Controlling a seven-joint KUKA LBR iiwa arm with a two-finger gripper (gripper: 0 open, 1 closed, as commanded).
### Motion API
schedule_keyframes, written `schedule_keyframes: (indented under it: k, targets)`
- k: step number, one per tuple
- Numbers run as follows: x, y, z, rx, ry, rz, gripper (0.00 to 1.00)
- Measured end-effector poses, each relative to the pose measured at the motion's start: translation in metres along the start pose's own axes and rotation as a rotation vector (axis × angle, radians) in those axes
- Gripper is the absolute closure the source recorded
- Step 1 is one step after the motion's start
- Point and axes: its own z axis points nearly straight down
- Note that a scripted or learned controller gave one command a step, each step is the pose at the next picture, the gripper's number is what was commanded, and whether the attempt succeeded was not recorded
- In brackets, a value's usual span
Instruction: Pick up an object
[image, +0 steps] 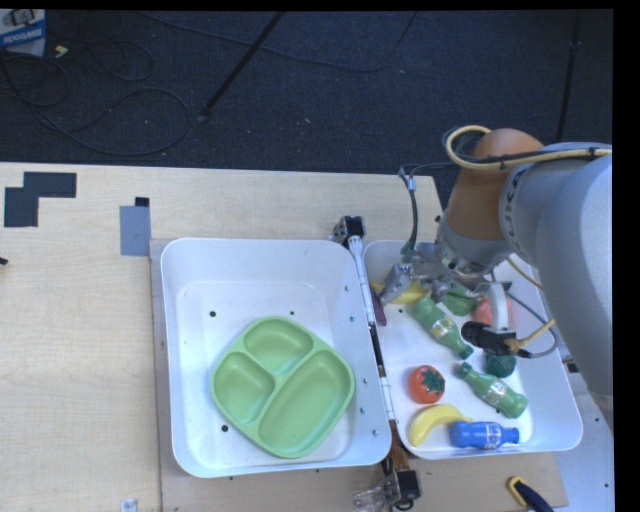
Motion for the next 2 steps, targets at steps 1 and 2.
schedule_keyframes:
  k: [1,2]
  targets:
    - [-0.0009,-0.0005,-0.0088,0.004,0.001,0.000,1.00]
    - [-0.0008,-0.0005,-0.0086,0.004,0.001,0.000,0.00]
